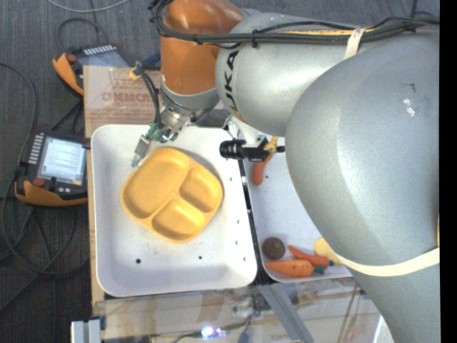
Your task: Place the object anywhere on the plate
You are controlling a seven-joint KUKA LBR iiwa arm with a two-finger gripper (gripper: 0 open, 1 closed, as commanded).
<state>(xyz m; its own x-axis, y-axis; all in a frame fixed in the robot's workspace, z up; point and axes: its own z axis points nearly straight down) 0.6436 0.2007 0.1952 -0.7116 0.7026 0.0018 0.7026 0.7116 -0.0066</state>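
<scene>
Yellow plate (173, 194) sits bare in the left bin (107, 263); nothing lies on it yet. We hover our gripper (146, 145) at its far-left rim, and whether it holds anything we cannot tell.

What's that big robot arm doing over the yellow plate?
A big grey robot arm reaches in over two white bins. Its gripper hangs above the left bin, right at the top edge of the yellow plate with three sections. Nothing lies on the plate. In the right bin are some toy foods, such as a carrot and a brown round piece. I can't tell if the gripper carries anything.
</scene>
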